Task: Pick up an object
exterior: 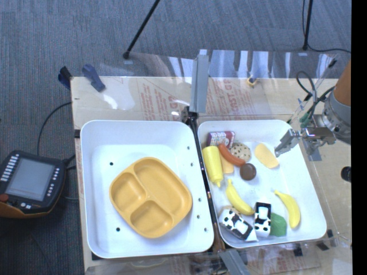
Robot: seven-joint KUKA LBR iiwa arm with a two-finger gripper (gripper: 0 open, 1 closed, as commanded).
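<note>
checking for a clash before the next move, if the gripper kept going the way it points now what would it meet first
The gripper points down and left into the right bin. The first thing in that line looks like the pale yellow chip, just beyond its tip. Height above it is unclear from this one view.

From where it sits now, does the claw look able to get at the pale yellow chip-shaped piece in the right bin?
Probably yes. The claw hangs just right of the pale yellow piece, which lies flat with bare bin floor around it and nothing on top.
</note>
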